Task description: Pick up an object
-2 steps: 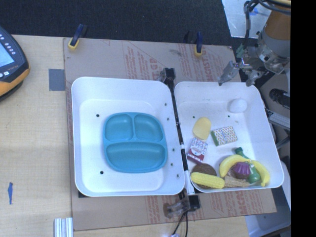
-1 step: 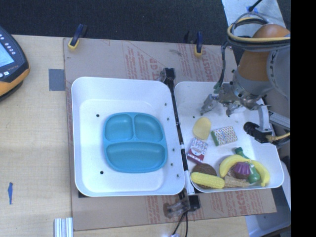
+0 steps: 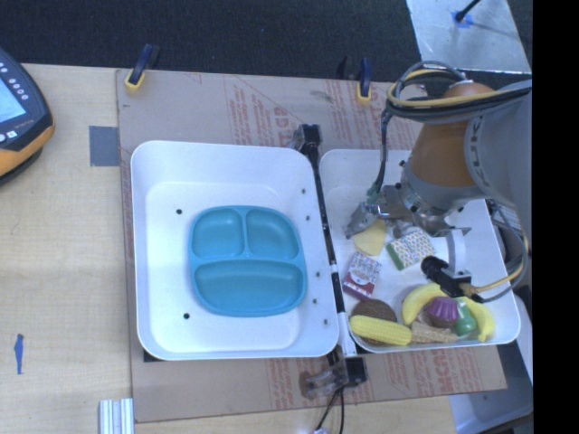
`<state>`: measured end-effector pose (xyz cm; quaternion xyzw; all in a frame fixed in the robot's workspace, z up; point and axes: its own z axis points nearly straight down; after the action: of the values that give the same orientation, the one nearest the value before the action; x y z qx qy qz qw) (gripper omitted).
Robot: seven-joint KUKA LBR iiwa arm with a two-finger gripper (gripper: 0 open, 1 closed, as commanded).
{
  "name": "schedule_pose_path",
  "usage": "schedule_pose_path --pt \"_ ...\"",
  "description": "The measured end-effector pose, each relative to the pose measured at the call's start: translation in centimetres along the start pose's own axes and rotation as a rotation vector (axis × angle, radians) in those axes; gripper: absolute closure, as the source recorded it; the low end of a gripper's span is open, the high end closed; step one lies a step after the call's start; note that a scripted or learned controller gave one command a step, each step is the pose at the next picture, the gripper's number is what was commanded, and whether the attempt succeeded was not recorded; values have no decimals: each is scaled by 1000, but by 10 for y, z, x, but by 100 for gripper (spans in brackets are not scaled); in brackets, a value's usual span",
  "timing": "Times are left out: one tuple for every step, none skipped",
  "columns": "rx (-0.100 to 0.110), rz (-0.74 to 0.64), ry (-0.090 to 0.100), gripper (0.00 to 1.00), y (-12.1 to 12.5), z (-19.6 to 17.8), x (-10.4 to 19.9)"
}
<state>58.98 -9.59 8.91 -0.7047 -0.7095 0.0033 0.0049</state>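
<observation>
Arm [image 3: 470, 152] sat closest to the lens, looming over the right bin [image 3: 336, 174]. Left bin [image 3: 145, 242] carried a blue tray [image 3: 246, 260]. Pickable stuff was piled in the right one: banana [image 3: 416, 301], corn [image 3: 380, 331], yellow wedge [image 3: 370, 240]. Tool [image 3: 373, 213] hung just above that wedge, couldn't tell its grip. Nothing looked lifted yet, so the pick was still to do.

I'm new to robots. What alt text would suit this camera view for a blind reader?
A grey and orange robot arm lowers its gripper into the right white bin of toy food, beside a yellow wedge. The left bin holds a blue divided plate.
</observation>
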Motion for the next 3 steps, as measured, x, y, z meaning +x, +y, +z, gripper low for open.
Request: schedule_pose_path --pt "-5 2 -4 100 2 -13 -3" --pt "-5 1 -4 0 2 -13 -3" --pt "-11 1 -4 0 10 -3 -1"
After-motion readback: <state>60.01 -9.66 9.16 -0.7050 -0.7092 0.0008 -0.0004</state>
